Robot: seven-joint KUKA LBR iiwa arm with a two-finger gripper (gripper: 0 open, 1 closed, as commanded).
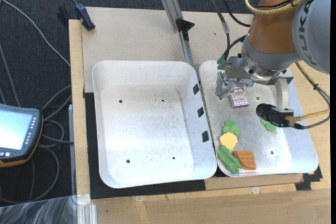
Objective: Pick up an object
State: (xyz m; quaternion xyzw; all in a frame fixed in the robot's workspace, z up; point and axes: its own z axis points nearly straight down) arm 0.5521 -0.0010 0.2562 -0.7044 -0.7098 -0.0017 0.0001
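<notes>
Orange block (245,160) and green piece (228,159) lie at the right bin's (299,157) lower rim, a yellow piece (228,140) just above. Left bin (142,123) spreads wide across frame centre. From upper right the arm (283,13) bends down; its gripper (229,89) hangs beside a pink packet (239,97), fingers' state unclear. Another green piece (270,125) lies farther right.
</notes>
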